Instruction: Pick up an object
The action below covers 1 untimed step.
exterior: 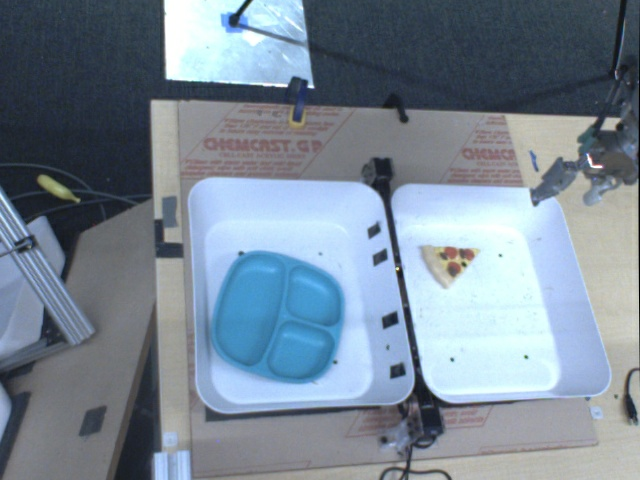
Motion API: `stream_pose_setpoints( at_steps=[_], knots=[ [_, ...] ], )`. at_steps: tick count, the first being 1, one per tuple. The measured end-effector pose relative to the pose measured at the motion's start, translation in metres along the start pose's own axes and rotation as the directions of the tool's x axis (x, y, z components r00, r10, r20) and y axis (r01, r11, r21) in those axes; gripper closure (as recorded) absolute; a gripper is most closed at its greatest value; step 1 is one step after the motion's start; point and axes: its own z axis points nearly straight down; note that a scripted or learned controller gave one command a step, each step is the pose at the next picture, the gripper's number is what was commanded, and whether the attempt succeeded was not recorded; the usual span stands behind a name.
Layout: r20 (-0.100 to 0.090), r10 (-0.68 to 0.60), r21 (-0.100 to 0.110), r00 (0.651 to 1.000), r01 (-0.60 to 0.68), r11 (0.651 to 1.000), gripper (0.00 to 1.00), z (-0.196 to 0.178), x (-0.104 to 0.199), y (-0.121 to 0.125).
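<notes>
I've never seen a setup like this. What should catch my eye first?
A light-blue plastic plate with three compartments fills much of the left white bin. A small toy pizza slice lies alone in the right white bin, while the robot's gripper hovers at its upper right corner.

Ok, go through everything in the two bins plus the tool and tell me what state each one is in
Blue plastic divided plate: lying flat, right side up, in the left white bin.
Toy pizza slice: lying flat, toppings up, in the right white bin, untouched.
Tool: fingers apart, nothing between them, over the right bin's far right corner.
</notes>
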Motion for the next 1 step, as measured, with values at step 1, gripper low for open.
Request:
stream_pose_setpoints(
  at_steps=[1],
  knots=[
    [-0.005,-0.004,0.010,1.000,0.004,1.000,0.00,0.0943,0.0436,-0.0110]
  ],
)
